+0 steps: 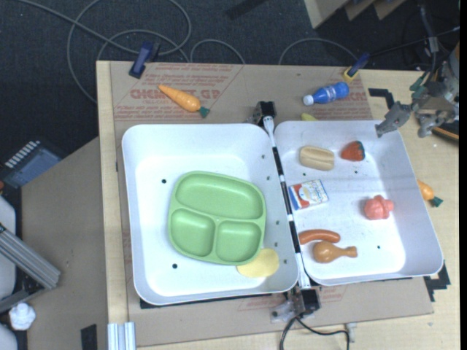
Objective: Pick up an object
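The green divided plate (217,216) lies in the left bin (146,166). Right of the plate, the other bin (408,188) holds a bun (317,157), a strawberry (353,151), a small carton (309,193), a pink piece (377,207), a sausage (319,235) and a drumstick (333,251). The gripper (398,117) hangs far to the upper right of the plate.

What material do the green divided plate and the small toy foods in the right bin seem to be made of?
The green three-compartment plate looks like moulded plastic with a smooth, matte finish and soft rounded ridges. The red toy strawberry, orange-red toy sausage and brown toy drumstick are probably plastic or rubber: uniform colours, a slight sheen.
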